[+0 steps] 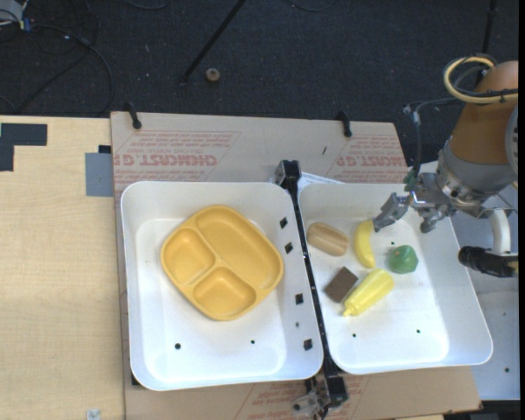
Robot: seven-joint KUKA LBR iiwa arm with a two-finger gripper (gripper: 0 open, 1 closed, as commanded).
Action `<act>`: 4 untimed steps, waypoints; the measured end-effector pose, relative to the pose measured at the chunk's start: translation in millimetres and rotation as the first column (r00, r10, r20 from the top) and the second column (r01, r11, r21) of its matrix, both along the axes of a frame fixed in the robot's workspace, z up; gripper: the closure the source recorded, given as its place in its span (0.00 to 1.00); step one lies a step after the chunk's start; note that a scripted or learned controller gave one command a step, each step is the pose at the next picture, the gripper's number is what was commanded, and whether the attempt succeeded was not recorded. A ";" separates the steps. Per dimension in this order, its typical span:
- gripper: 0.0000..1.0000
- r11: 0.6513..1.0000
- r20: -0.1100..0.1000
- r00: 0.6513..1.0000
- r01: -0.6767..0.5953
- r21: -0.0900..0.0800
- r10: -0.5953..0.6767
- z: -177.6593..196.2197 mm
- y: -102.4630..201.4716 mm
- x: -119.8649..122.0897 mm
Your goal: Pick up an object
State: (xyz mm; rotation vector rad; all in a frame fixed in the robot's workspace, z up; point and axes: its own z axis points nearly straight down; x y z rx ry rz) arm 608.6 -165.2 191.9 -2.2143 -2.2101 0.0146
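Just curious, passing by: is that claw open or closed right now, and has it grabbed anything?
Claw: open, holding nothing, above the right bin.

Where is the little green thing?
The green thing lies in the right bin, just right of the banana and above the yellow bottle, below the gripper.
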 end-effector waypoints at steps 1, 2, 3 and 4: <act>0.00 1.000 0.013 1.000 -0.002 -0.002 0.002 8.8 0.2 3.1; 0.00 1.000 0.009 1.000 -0.002 -0.002 0.002 -34.4 2.0 0.8; 0.00 1.000 0.010 1.000 -0.002 -0.002 0.002 -79.3 -2.0 -4.1; 0.00 1.000 0.011 1.000 -0.002 -0.002 0.002 -105.4 -1.1 -4.4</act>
